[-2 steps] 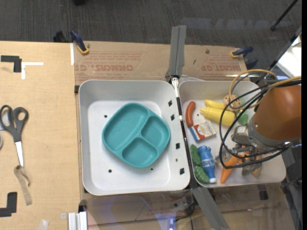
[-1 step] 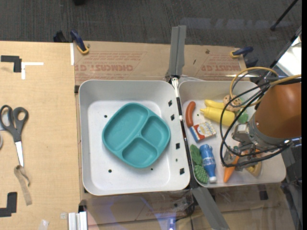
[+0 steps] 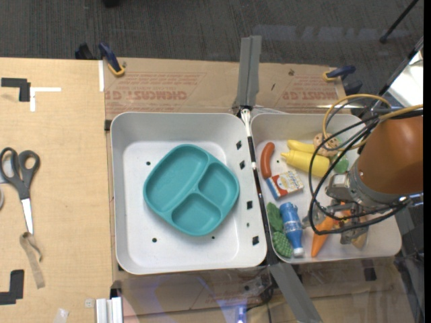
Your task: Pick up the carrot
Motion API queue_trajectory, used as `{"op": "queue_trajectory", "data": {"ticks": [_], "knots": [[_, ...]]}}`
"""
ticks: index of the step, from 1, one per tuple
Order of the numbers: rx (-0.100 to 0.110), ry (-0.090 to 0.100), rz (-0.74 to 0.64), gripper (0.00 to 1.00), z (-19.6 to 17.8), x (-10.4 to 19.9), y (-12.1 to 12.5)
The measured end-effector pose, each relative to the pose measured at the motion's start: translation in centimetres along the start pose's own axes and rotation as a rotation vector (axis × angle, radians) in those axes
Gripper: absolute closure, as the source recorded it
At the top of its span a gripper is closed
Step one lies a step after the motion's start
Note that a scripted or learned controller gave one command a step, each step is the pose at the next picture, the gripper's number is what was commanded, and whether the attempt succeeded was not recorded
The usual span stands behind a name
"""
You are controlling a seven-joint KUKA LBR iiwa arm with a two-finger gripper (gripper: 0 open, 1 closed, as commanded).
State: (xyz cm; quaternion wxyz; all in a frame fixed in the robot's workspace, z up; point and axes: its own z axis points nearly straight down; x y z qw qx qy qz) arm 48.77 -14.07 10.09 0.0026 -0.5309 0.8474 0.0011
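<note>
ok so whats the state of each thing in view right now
carrot: lying in the right bin, under the arm's wrist
gripper: low over the carrot, grasp hidden
teal divided plate: flat in the left bin, nothing on it
blue bottle: lying on its side
yellow mustard bottle: lying down
hot dog sausage: lying flat
scissors: closed, on the bench

Dark carpet floor (image 3: 202,12), cardboard-covered bench (image 3: 47,214)

Even, bright overhead light; soft shadows inside left bin (image 3: 124,180) along its near wall; glare patch at upper right edge; faint reflections across bottom edge; teal plate (image 3: 192,190) sharp; arm (image 3: 397,157) slightly soft; no marked edge distortion.
</note>
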Motion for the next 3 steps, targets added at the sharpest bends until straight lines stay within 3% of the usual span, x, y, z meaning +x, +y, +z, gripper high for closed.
{"op": "queue_trajectory", "data": {"ticks": [1,2,3], "knots": [[0.001,-0.003,0.001,1.0,-0.9,-0.2,-0.1],[0.0,0.001,-0.328,1.0,-4.5,-0.5,-0.7],[-0.003,0.0,-0.608,1.0,-12.5,-4.6,2.7]]}}
